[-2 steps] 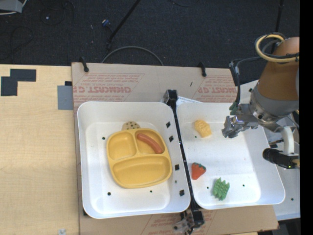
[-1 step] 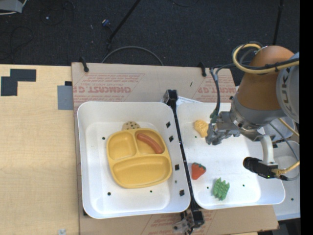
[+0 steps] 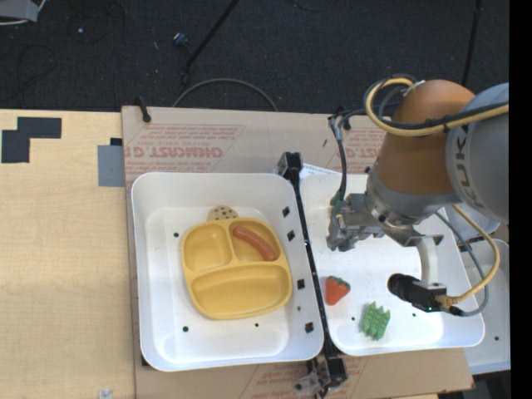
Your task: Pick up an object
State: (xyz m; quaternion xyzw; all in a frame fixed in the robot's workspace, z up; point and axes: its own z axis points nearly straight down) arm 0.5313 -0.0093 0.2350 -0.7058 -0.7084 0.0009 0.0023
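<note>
In the right bin (image 3: 465,331) a red strawberry-like toy (image 3: 336,290) lies near the left wall. A green leafy toy (image 3: 375,320) sits nearer the front. My gripper (image 3: 341,233) hangs over the bin's left middle, just above and behind the red toy, with a bare gap between them. Nothing shows in its grasp. The arm's orange band (image 3: 424,135) and grey wrist cover the back of this bin.
The left bin (image 3: 158,223) holds a yellow divided plate (image 3: 237,293) with a sausage (image 3: 256,241) in its upper right compartment. A brown cookie (image 3: 222,213) lies just behind the plate. A black divider (image 3: 301,248) separates the bins. A black cable fitting (image 3: 414,293) hangs by the arm.
</note>
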